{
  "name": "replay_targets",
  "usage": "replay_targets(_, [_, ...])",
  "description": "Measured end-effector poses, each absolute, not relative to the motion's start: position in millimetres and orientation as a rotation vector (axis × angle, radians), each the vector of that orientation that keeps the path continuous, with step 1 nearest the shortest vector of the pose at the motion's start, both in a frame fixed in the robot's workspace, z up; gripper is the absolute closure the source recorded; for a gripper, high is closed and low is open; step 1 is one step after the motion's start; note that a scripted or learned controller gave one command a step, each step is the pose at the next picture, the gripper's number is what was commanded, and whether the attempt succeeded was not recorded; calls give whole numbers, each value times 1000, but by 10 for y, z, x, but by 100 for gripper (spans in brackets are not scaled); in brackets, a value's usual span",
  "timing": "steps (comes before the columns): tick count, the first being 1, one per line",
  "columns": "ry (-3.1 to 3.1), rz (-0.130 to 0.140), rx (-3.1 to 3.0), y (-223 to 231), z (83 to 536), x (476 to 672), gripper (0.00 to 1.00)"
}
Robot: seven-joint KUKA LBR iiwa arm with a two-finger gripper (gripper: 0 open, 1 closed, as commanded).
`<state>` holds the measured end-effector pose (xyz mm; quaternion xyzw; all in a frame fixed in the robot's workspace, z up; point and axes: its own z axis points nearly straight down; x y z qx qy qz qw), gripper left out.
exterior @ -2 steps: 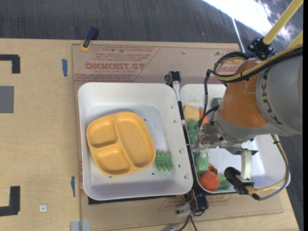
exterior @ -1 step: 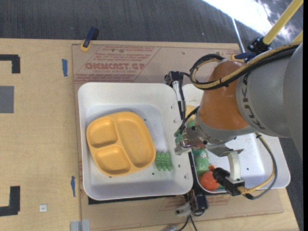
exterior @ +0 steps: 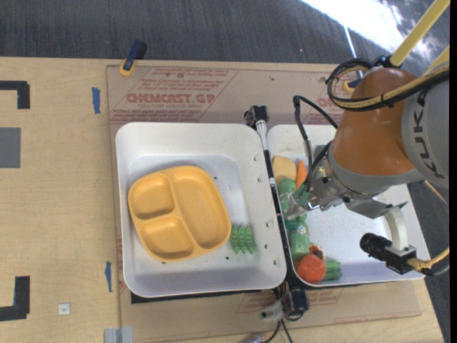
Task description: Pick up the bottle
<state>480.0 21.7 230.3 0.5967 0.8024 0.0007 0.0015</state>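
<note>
A green see-through bottle [exterior: 289,200] lies along the left wall of the right bin [exterior: 357,266]. My gripper [exterior: 309,197] is low over the bin, right at the bottle's right side, under the orange wrist band [exterior: 371,131]. The wrist hides the gripper's tips and part of the bottle, and I cannot see whether they touch.
Around the bottle lie a pale yellow piece [exterior: 283,167], an orange carrot [exterior: 301,174], a red tomato [exterior: 311,267] and green toy food [exterior: 298,240]. The left bin [exterior: 143,277] holds a yellow divided plate [exterior: 177,210] and a green ridged piece [exterior: 243,239]. A black clamp [exterior: 255,114] sits between the bins.
</note>
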Motion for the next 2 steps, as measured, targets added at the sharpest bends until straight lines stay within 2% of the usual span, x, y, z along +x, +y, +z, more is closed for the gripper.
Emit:
replay_targets(1, [2601,-1,1765,807,1843,4790,100])
replay_targets(2, [2520,-1,1878,280,1846,4794,100])
